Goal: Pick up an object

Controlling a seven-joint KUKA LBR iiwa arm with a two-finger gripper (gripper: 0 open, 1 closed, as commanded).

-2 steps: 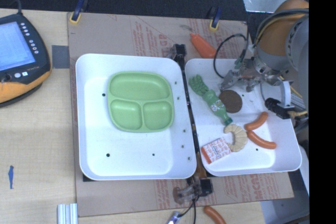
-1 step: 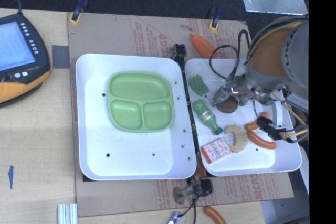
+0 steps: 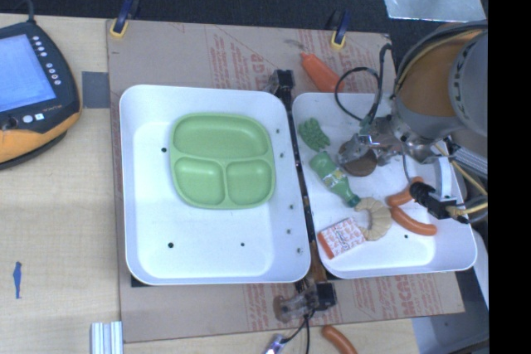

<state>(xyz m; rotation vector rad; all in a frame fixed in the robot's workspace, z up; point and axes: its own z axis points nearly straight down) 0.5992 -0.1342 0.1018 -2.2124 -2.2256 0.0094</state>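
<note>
The right bin (image 3: 390, 261) holds several toy items: a dark green ridged piece (image 3: 314, 133), a green bottle (image 3: 334, 177), a brown round piece (image 3: 362, 167), a beige croissant (image 3: 377, 215), an orange sausage (image 3: 412, 218) and a red and white packet (image 3: 341, 237). My gripper (image 3: 366, 147) hangs low over the upper middle of this bin, right above the brown round piece and just right of the green ridged piece. The grey arm with its orange band (image 3: 431, 83) covers the bin's upper right corner.
The left bin (image 3: 207, 257) bears a green divided plate (image 3: 222, 159). An orange carrot (image 3: 319, 72) lies outside, above the right bin. A tablet pendant (image 3: 33, 87) rests at far left. Clamps and cables sit between the bins at top and bottom.
</note>
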